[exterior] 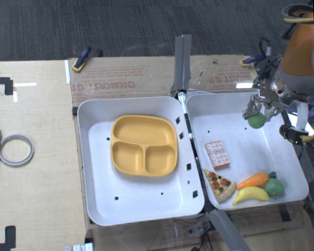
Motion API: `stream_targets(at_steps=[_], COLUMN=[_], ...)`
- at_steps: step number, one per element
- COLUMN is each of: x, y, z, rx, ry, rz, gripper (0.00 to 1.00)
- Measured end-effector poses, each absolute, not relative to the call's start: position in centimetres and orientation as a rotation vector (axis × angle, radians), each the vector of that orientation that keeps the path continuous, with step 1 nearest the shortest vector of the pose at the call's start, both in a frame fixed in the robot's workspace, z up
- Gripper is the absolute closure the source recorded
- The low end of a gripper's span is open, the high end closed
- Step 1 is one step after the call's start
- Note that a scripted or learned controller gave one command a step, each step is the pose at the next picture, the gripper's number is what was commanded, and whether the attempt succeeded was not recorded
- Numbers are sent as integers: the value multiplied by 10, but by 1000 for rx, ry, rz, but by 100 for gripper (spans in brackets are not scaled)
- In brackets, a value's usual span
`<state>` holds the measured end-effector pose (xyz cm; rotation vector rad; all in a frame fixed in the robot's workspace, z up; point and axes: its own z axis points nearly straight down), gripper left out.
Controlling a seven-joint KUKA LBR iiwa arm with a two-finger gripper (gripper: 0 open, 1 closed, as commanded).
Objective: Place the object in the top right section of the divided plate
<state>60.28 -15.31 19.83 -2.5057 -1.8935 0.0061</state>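
A yellow divided plate [144,145] lies in the left bin [98,204], with one wide section at the back and two smaller ones at the front. My gripper [257,115] hangs over the back right part of the right bin [295,165]. It is shut on a small green round object [256,121], which hangs between the fingers above the bin floor. The arm with its orange band [300,46] comes in from the right.
In the right bin lie a pink-and-white small box [217,154], a pizza slice [219,184], a carrot [253,180], a banana [251,195] and a green pepper [274,187]. A tape roll [14,150] sits on the bench at left. A grey divider post [182,63] stands between the bins.
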Motion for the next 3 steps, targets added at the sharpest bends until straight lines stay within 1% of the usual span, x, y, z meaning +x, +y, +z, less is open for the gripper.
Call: stream_targets(at_steps=[1,2,3], x=[491,477,478], y=[-88,-65,-5], z=[223,190,191], rx=[-2429,-2272,-1934], ry=[-1989,-2166,-2474], rz=[4,5,3], gripper=[100,100,100])
